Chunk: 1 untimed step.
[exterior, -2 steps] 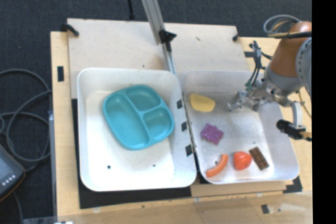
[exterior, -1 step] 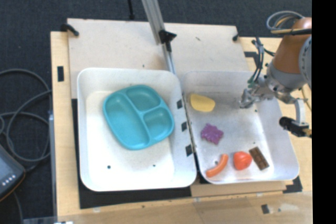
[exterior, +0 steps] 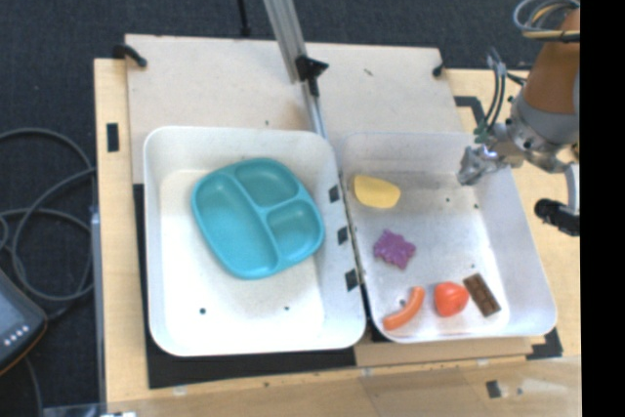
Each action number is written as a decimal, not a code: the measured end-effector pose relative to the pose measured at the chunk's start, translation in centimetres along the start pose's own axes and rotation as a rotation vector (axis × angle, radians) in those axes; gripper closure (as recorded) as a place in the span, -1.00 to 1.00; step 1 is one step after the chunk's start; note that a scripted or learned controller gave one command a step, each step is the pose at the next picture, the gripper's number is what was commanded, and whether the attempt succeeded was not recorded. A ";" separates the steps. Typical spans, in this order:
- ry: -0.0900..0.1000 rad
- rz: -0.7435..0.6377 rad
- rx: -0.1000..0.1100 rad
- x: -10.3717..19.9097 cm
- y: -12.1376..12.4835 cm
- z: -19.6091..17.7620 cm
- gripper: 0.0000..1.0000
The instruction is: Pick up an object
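The right bin (exterior: 518, 239) holds several small items: a yellow lemon-shaped piece (exterior: 376, 192) at the back left, a purple lump (exterior: 395, 249) in the middle, an orange carrot-like piece (exterior: 405, 308), a red-orange ball (exterior: 449, 299) and a brown bar (exterior: 481, 295) along the front. My gripper (exterior: 473, 167) hangs over the bin's back right rim, apart from all of them. Nothing shows between its tips.
The left bin (exterior: 176, 308) carries a teal divided plate (exterior: 258, 216). A metal pole (exterior: 278, 0) slants up from between the bins at the back. Cables lie on the dark floor to the left.
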State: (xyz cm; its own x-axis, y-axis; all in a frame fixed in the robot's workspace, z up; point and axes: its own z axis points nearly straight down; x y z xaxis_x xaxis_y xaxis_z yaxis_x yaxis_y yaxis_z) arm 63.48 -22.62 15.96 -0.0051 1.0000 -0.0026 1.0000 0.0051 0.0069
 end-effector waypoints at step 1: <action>-0.001 0.000 -0.002 0.1 0.5 -6.5 1.00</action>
State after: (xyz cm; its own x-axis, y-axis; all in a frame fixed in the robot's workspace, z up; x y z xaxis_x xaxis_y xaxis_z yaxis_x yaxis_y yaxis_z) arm 63.90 -22.49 22.49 -0.0051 1.0000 -0.0038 0.9999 0.0051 0.0091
